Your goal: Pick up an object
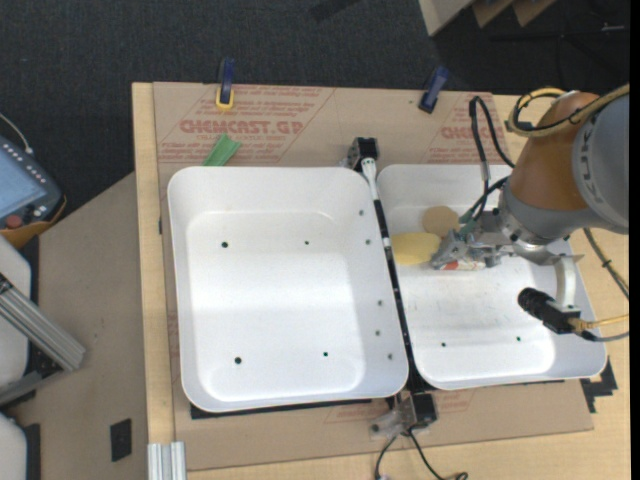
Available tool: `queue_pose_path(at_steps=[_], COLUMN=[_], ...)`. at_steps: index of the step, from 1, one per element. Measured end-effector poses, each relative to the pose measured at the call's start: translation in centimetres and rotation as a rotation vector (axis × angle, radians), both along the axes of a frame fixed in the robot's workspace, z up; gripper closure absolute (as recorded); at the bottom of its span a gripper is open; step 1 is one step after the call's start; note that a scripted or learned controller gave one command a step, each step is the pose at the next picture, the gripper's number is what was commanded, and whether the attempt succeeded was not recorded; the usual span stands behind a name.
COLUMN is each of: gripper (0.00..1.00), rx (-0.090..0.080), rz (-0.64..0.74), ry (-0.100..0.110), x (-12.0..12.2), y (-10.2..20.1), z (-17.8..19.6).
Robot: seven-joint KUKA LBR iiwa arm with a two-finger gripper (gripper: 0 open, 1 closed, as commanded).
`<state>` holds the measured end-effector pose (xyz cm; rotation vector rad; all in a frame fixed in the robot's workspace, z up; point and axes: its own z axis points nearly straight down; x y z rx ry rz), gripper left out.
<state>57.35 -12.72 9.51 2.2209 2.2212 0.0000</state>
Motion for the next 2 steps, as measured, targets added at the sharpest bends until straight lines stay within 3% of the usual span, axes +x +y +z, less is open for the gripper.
queue_pose_path(at_steps=[1,2], gripper=[1.0,1.0], rx=[0.004,0.003], rz=[-0.002,0.012], ry=[0.008,-0.01], x=[-5.7,-5.1], y=[1.9,14.4], z=[0.1,9.5])
